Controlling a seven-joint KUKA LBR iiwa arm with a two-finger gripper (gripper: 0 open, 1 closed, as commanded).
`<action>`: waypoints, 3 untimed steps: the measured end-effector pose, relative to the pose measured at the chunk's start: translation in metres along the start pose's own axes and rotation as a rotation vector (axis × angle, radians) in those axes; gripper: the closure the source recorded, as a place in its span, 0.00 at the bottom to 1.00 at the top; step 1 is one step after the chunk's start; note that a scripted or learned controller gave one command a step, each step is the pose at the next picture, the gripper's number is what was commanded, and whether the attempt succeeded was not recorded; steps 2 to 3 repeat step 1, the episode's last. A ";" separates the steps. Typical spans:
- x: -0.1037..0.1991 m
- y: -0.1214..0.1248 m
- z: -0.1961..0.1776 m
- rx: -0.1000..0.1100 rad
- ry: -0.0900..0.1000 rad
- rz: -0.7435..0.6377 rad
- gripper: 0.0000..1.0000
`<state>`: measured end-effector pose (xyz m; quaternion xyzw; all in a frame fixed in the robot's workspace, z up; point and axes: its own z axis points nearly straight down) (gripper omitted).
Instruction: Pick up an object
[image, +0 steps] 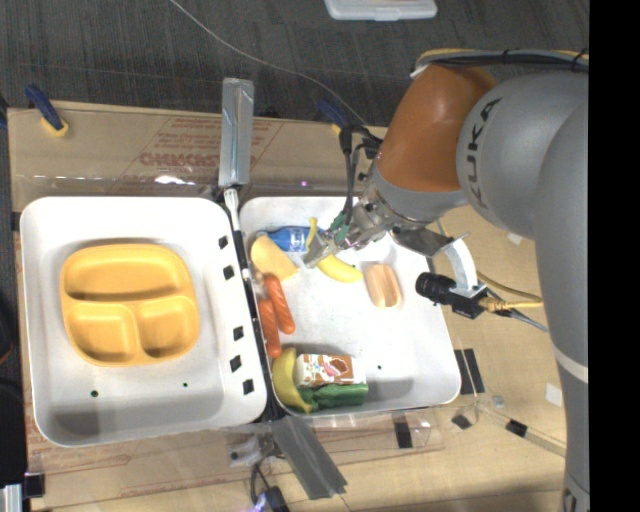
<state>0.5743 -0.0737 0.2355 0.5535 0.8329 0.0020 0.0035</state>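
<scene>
Camera view, gripper (322, 247) above right bin (425, 345), two bananas (284, 381), one carton (326, 369), grip perhaps hidden.

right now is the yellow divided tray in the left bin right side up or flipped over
Right side up. The yellow tray lies flat in the left bin with its three compartments facing upward.

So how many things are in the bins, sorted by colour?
Yellow: 4: divided tray in the left bin, banana, pale wedge and banana in the right bin
Orange: 2: carrot, thin stick
Blue: 1: bottle
Tan: 1: bread roll
Green: 1: vegetable
Mixed print: 1: carton
Total: 10
</scene>
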 end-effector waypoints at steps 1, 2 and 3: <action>0.027 -0.008 0.045 0.010 0.006 -0.110 1.00; 0.027 -0.008 0.045 0.010 0.006 -0.110 1.00; 0.027 -0.008 0.045 0.010 0.006 -0.110 1.00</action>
